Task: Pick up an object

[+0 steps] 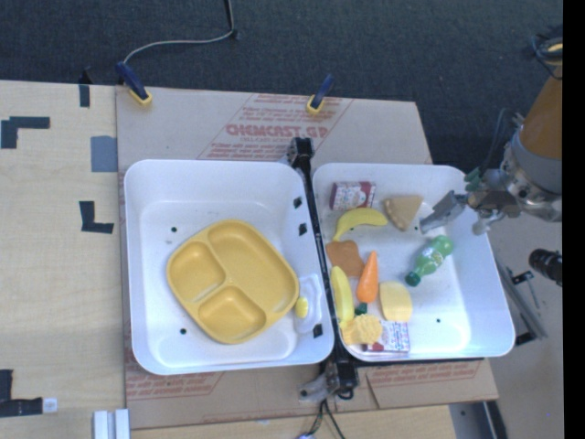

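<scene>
My gripper (461,218) hovers over the upper right part of the right bin (475,323), open with nothing between its fingers. Just left of it lies a tan wedge (402,211). A green bottle (430,259) lies just below it. Further left are a yellow banana (359,219) and a red and white packet (352,195). An orange carrot (367,277), a brown piece (345,256), a pale yellow block (396,302), a long yellow piece (341,295) and a bumpy yellow piece (366,327) crowd the bin's lower left.
The left bin (146,199) holds a yellow divided plate (233,280). A black divider (311,236) runs between the bins. Both stand on a cardboard sheet (210,126) held by yellow clamps (135,85). The arm's orange band (548,117) is at the right edge.
</scene>
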Motion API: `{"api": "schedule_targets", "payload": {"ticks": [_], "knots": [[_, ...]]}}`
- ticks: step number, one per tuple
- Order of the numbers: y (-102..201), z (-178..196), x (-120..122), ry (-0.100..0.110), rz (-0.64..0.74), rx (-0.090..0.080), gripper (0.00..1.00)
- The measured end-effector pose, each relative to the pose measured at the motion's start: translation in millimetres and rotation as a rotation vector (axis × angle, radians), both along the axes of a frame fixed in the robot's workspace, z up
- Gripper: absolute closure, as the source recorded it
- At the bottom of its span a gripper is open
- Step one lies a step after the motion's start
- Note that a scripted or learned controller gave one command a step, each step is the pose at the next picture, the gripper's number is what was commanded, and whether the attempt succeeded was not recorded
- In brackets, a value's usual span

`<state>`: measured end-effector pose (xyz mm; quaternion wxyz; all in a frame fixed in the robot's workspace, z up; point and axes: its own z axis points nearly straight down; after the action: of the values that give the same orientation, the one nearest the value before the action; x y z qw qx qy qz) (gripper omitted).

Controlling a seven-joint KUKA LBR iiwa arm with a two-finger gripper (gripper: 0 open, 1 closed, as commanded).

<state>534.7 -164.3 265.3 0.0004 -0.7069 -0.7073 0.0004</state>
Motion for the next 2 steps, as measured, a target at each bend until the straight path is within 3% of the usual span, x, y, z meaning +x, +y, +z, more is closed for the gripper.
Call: {"api": "schedule_targets", "payload": {"ticks": [1,2], "knots": [[57.7,-125.2,49.2,0.003,0.001,0.001,0.0],[63.5,-178.8,60.2,-0.003,0.0,-0.001,0.0]]}}
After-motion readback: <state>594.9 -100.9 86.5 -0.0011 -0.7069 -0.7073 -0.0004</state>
